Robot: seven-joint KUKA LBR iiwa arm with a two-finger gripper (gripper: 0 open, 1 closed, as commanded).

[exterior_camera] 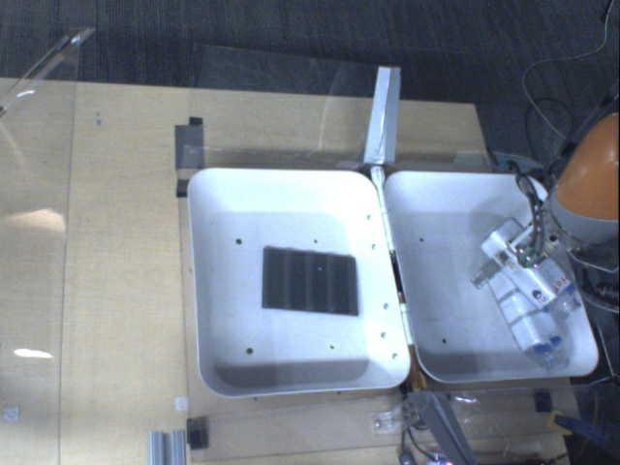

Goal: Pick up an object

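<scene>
Gripper point(506, 260) low over the right bin point(436, 211), near its right wall; whether its fingers are open or closed cannot be told. Arm point(591, 187) enters from the right edge, orange band up, wrist angled down-left. One clear plastic bottle point(533, 323) lies just below the gripper, toward the near-right corner. One dark ribbed pad point(310, 281) sits mid left bin point(223, 260). Bins: two.

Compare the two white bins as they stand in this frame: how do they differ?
The left bin has a dark ribbed rectangular patch on its floor; the right bin has none. The right bin has the gripper over it and a clear plastic bottle inside; the left bin has neither. Both are shallow, white, round-cornered.
</scene>
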